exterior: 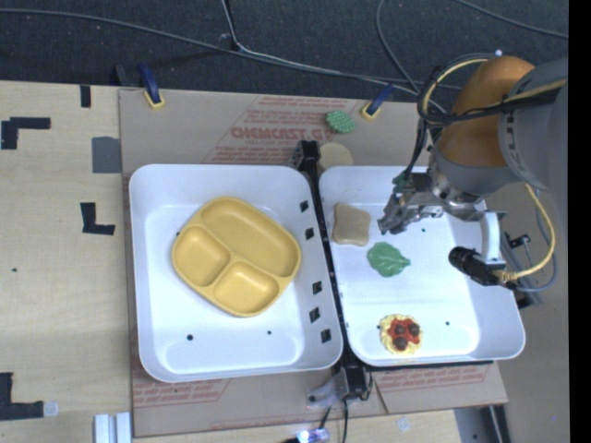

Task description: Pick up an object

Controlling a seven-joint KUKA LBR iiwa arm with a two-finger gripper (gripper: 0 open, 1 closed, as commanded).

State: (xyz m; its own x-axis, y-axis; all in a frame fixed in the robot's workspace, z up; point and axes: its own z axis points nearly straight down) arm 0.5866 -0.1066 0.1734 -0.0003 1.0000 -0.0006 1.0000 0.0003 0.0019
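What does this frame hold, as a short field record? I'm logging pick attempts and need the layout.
left bin: yellow divided plate
right bin: tan bread slice, green leaf, small pizza with red topping
gripper: over right bin, between bread slice and green leaf, nothing seen held
outside bins: green ridged piece on the cardboard behind
arm: enters from right

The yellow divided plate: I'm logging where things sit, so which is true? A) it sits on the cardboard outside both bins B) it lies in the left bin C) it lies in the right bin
B: the yellow divided plate lies flat inside the left bin, apart from the toy foods in the right bin.
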